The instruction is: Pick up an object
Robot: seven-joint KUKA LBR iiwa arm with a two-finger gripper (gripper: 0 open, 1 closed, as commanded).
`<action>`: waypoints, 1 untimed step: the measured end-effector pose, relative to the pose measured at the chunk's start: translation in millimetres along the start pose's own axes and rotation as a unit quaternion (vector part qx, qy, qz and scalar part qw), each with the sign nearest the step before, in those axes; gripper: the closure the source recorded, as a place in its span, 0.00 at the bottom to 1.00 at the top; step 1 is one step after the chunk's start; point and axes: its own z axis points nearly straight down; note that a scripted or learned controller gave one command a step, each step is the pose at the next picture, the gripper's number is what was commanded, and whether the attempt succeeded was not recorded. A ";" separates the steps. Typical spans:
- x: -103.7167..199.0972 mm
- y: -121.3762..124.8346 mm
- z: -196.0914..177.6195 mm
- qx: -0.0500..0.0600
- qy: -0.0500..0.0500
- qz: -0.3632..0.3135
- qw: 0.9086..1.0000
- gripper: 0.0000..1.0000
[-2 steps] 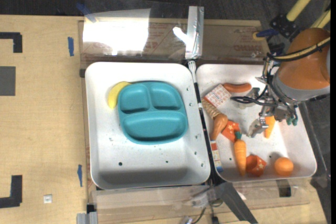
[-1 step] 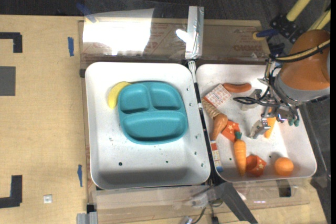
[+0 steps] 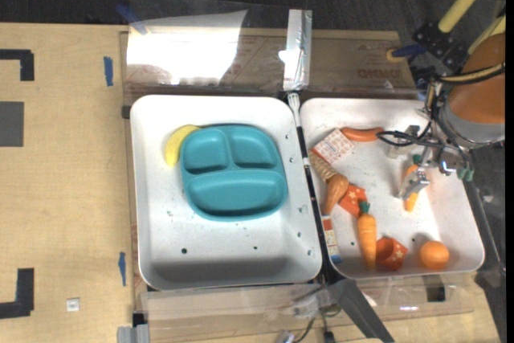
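The gripper (image 3: pixel 415 187) hangs low over the right bin (image 3: pixel 466 233), its fingers lost in cables and dark fittings, with a small orange piece (image 3: pixel 411 201) at its tip; open or closed cannot be told. The banana (image 3: pixel 176 142) in the left bin (image 3: pixel 152 197) is half hidden under the teal tray (image 3: pixel 233 170). In the right bin lie a carrot (image 3: pixel 366 233), tomato (image 3: pixel 390 252), orange (image 3: pixel 434 255) and packet (image 3: pixel 332 147); both bins sit on a cardboard-covered bench (image 3: pixel 64 173), dark floor beyond.
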 end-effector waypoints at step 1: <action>37.3 17.5 -1.2 0.000 0.001 0.078 0.997 0.00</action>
